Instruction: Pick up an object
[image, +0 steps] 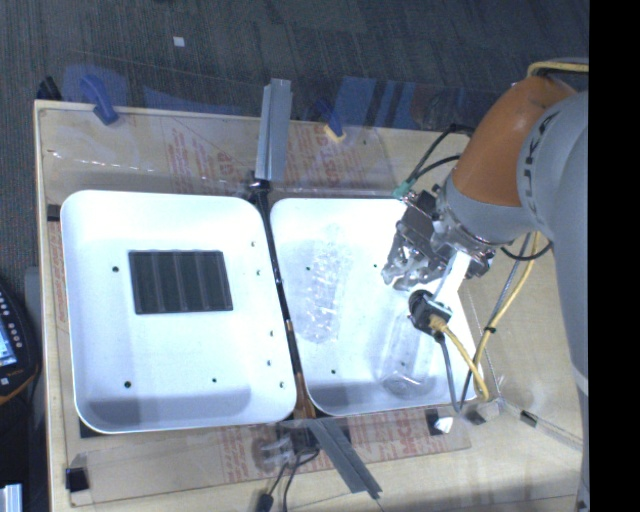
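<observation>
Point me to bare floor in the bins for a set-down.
Left bin: bare all round the dark grate. Right bin: bare strip along its near wall. Crowded: clear bottle mid-floor, clear cup under the gripper.

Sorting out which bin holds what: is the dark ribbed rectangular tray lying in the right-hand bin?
No, the dark ribbed tray lies in the left bin, across the divider from the arm's hand.

Single fixed overhead camera, slanted down, both bins framed, bench-wide
</observation>
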